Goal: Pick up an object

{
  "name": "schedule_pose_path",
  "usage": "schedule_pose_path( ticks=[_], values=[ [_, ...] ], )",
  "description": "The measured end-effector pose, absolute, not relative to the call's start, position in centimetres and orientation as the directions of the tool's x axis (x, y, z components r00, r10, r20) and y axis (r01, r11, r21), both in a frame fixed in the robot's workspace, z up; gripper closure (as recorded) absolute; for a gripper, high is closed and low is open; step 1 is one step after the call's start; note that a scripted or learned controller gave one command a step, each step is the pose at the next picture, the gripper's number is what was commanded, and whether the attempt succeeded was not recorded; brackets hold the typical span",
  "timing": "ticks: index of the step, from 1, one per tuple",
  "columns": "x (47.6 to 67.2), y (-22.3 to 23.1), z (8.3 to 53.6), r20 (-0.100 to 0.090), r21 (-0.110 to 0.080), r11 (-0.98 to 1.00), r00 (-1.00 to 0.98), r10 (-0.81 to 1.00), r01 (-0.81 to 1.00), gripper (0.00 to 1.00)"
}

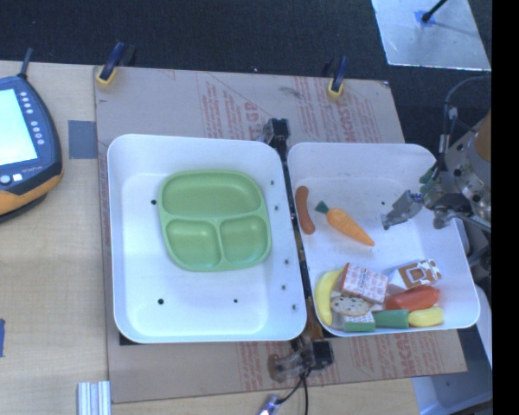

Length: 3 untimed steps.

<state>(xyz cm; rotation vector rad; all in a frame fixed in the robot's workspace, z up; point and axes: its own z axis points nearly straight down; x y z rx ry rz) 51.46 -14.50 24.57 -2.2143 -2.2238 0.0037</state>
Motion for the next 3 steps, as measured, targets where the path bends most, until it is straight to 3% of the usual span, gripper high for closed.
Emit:
schedule_pose_path(
  ticks=[1,2,3],
  values=[
    [56.0,-11.3,19.1,0.000,-0.007,0.007,-0.007,1.000,1.000,0.00],
    [56.9,-11.9,9.2,-0.001,-0.006,0.006,-0.006,1.000,1.000,0.00],
    [56.9,-12.0,10.3,-0.002,-0.008,0.009,-0.009,1.000,1.000,1.00]
  ],
)
